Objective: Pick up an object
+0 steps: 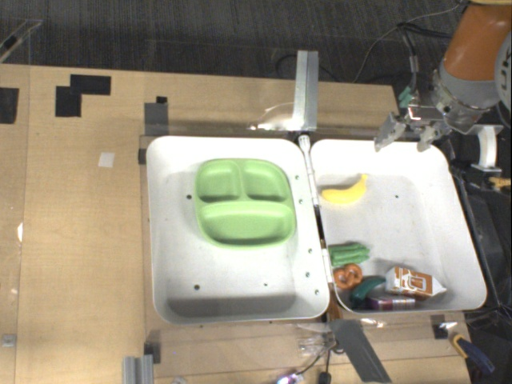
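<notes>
One banana [346, 193] | long axis left-right, ends curling up | fingers [409, 137] spread, gripping nothing

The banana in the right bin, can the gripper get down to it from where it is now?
Probably yes. The banana lies alone near the right bin's left wall, nothing on or against it, and the gripper, fingers spread, hangs over the bin's far edge. That wall beside it could crowd one finger.
</notes>
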### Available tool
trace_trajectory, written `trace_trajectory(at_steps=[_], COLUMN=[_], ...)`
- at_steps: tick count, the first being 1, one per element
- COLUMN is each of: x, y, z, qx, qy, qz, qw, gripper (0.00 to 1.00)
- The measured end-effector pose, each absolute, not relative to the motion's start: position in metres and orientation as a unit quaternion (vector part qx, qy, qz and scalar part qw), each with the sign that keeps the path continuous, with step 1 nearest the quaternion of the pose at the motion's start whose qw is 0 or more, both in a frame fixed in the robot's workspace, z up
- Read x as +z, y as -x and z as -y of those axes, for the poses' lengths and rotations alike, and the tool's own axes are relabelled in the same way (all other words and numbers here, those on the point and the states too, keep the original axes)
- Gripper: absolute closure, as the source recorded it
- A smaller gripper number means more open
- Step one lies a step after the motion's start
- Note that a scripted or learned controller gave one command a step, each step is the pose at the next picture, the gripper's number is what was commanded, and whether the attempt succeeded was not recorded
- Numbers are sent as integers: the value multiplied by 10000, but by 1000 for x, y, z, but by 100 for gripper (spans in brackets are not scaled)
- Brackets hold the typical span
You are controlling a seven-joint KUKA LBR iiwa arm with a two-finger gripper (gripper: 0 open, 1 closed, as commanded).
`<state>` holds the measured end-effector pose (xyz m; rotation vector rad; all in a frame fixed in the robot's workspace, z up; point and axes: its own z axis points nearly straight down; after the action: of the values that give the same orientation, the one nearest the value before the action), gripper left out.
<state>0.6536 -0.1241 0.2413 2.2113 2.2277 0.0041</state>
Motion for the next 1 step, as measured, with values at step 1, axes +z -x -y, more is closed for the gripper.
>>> trace_trajectory(at_steps=[1], x=[134], y=[-623], z=[83], qx=[13], qy=[-6717], qz=[-7408], qw=[12], gripper=[0])
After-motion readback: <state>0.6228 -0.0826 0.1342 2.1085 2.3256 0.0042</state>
